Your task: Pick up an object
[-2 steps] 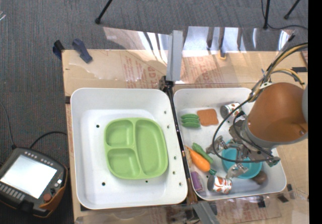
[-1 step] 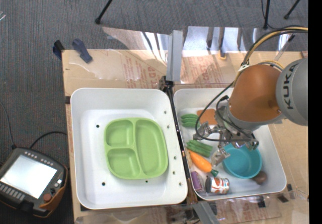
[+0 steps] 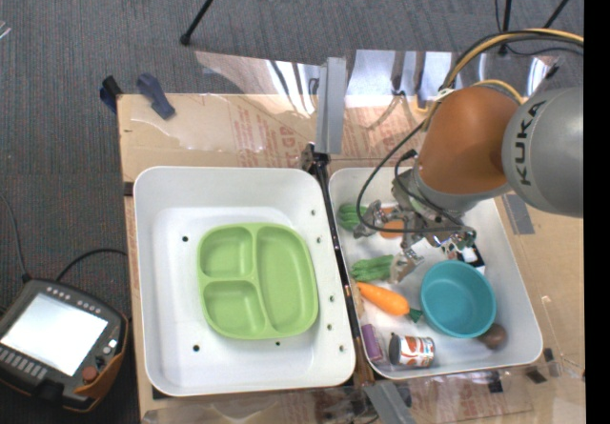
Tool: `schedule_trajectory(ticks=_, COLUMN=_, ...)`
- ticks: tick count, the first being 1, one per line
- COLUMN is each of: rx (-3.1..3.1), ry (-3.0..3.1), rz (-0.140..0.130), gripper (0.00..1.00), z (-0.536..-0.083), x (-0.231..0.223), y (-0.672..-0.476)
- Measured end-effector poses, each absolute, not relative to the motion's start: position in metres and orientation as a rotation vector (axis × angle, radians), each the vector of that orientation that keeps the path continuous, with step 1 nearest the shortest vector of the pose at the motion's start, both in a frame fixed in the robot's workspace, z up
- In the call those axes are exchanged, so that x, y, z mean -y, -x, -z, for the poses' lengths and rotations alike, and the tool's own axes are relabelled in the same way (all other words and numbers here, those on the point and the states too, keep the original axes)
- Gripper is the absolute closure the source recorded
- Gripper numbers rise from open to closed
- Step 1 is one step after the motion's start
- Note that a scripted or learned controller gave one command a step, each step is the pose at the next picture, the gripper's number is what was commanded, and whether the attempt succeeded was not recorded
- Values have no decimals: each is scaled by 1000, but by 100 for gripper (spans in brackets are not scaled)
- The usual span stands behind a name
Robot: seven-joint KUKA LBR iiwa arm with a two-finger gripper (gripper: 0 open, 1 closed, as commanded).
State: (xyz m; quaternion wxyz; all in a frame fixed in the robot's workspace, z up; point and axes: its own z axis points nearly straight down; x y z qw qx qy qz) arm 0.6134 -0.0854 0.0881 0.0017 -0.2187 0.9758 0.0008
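The gripper (image 3: 412, 243) hangs low in the right bin (image 3: 519, 270), above a green vegetable (image 3: 374, 268). Whether its claw is open or closed, I cannot tell

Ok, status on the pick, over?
Gripper low in right bin, nothing seen held. Carrot, teal bowl, can lying loose. Green tray in left bin.

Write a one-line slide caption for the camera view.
KUKA arm's gripper low in the right bin among teal bowl, carrot and can; green tray in left bin.
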Motion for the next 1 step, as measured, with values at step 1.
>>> schedule_trajectory(ticks=1, rx=-2994, ry=952, rz=-6, gripper=0, z=-87, x=146, y=-541)
